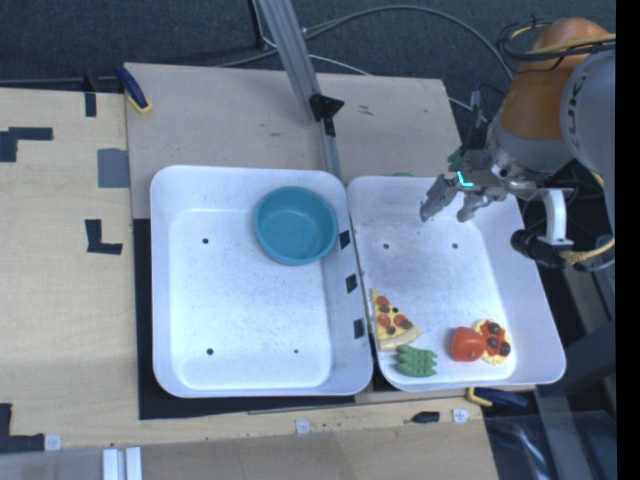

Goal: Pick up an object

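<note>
The gripper (451, 208) is hovering over the far part of the right bin (420, 258), its 2 fingers spread and holding nothing. Approach step, as judged. The candidate objects are lying at the near edge: a pizza slice (391, 321), a green piece (416, 361), and what seems a red piece (466, 343). Next: travelling nearward, descending, closing on 1.

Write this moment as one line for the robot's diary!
gripper: open, nothing held, over right bin far end | toys: pizza slice, tomato at near end | blue bowl: left bin
</note>
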You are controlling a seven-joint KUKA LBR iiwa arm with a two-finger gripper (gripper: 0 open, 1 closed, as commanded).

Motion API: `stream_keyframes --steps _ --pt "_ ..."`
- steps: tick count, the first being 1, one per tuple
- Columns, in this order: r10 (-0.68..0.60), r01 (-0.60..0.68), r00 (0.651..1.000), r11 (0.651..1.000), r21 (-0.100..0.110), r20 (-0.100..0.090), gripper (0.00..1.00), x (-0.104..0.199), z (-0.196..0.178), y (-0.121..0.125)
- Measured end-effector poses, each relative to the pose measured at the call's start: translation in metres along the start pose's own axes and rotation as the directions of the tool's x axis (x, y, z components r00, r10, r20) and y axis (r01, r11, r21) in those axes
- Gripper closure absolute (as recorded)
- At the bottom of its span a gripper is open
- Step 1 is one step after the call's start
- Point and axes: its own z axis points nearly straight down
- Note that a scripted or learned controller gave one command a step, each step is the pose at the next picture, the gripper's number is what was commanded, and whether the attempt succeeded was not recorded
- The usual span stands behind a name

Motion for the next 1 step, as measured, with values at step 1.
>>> stream_keyframes --steps 1 --pt "0.0 0.0 1.0 1.0 0.0 0.0 0.0 0.0 -0.0001 0.0001"
